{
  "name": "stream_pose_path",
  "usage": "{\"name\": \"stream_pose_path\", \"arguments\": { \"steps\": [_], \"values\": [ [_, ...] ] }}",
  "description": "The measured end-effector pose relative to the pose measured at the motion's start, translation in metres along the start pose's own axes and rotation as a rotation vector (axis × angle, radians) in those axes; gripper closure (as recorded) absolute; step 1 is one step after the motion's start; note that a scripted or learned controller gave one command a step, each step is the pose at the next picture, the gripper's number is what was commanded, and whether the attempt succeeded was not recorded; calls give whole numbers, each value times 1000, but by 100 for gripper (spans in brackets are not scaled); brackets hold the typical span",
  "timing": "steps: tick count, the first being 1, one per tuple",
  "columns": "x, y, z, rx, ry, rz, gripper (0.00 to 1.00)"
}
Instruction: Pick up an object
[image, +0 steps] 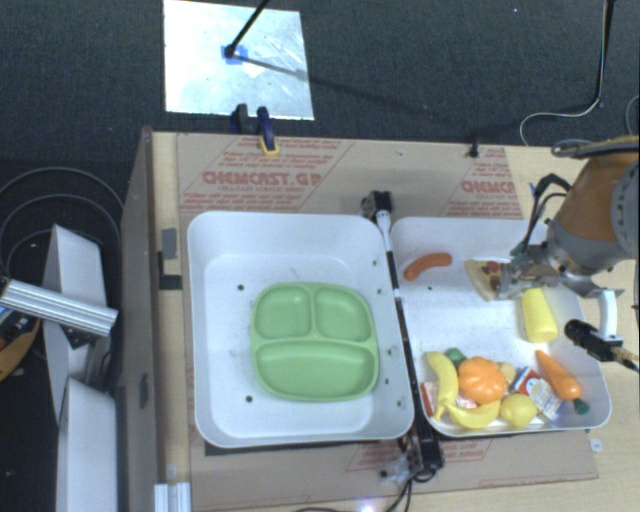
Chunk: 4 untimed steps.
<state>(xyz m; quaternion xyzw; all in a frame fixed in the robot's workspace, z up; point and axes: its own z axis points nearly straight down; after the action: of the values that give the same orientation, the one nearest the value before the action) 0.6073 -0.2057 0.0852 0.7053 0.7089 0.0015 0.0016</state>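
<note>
Camera view showed the gripper (522, 272) low over the right bin (440, 300), beside a pizza slice (486, 277) and a yellow block (538, 314); whether it was closed could not be told. The arm (600, 215) was cut off at the right edge.

Even, bright light; fine detail perhaps soft.
</note>
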Motion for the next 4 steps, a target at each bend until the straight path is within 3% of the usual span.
{"name": "stream_pose_path", "arguments": {
  "steps": [2, 3, 4],
  "values": [
    [0, -39, 1, 4, 0, 4, 100],
    [39, -65, -31, 5, 1, 0, 100],
    [-4, -29, -171, -14, -9, 1, 100]
  ]
}}
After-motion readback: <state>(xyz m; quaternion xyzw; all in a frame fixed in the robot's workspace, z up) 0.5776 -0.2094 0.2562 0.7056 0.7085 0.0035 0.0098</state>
